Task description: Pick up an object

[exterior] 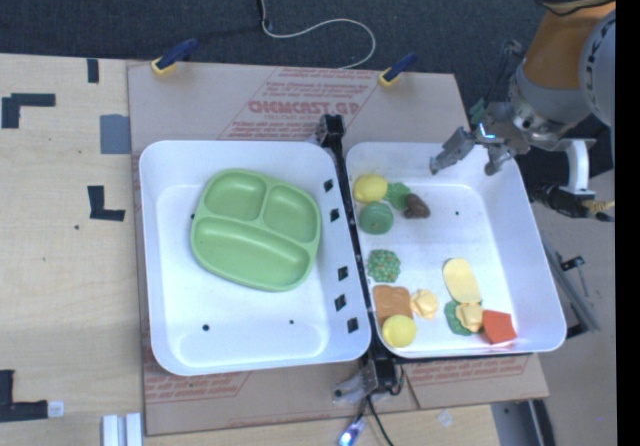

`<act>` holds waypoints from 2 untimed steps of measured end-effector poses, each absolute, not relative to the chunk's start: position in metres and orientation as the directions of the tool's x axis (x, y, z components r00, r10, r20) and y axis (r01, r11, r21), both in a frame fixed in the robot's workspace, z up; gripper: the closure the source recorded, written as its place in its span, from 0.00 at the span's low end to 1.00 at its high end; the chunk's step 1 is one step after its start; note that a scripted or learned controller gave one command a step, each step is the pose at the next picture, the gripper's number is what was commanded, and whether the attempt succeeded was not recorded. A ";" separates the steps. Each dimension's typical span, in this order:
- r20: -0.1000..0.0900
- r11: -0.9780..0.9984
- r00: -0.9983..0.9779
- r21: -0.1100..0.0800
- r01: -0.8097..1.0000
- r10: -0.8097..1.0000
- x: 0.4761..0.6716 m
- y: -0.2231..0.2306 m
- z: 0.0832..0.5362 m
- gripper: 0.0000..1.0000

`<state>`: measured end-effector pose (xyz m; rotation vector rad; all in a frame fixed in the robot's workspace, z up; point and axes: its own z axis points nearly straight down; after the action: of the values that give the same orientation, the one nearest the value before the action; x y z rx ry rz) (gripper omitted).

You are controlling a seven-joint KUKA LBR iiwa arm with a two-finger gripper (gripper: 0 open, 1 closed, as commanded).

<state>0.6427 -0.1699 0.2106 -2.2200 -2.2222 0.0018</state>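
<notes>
Hanging over the top right corner of the right bin (520, 234), the gripper (466, 156) has its two fingers spread wide apart, with nothing between them. It sits in the upper right of the frame, up high and not yet down among the toys.

The toys lie in the right bin. A yellow ball (370, 188), a green round piece (376, 219) and a small brown piece (416, 206) sit near the top, along the wall in the middle. A bumpy green piece (383, 264) lies below them. At the bottom are an orange block (390, 298), another yellow ball (398, 331), a pale yellow oval (461, 280) and a red block (499, 326). The left bin (160, 234) holds a green tray (256, 228) with three sections.

I think this is the start: the arm is getting ready to go for a toy. Next it should move to the left and down over one toy, with a finger on each side, and then squeeze. The brown piece looks closest. The toys at the bottom sit close together, so grabbing just one there could be harder.
</notes>
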 end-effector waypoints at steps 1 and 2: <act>0.004 0.012 -0.012 0.005 1.000 1.000 0.608 -0.068 0.277 0.00; -0.001 0.005 -0.005 0.019 1.000 1.000 0.604 -0.047 0.497 0.00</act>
<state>0.6039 -0.0468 0.4970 -2.2261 -2.2365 -0.0195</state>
